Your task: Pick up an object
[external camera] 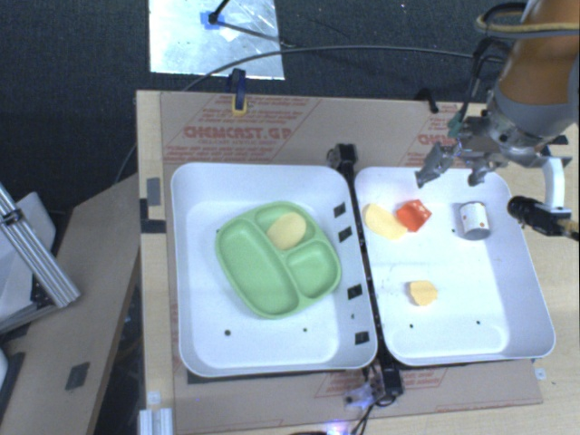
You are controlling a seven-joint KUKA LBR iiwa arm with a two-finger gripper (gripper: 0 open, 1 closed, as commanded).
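Camera view: we see the gripper (455,169) above the far edge of the right bin (517,324), its two dark fingers spread apart with nothing between them. We judge the step in hand to be the approach: no object is lifted yet.

The candidate objects lie on the right bin floor. A red block (414,215) touches a pale yellow oblong piece (384,222) just below the open fingers; a small grey cylinder (472,220) lies to their right, and a small yellow chunk (421,292) sits nearer the front, well apart from the rest.

The next move, in our judgement, calls for a descent with the fingers straddling one item (the red block is nearest, though its yellow neighbour crowds one side).

The bins are smooth, shallow white trays. The left bin (204,333) holds a green divided plate (258,284), matte and rounded, with a yellow rounded piece (288,230) in one compartment. The cylinder looks metallic and may roll.
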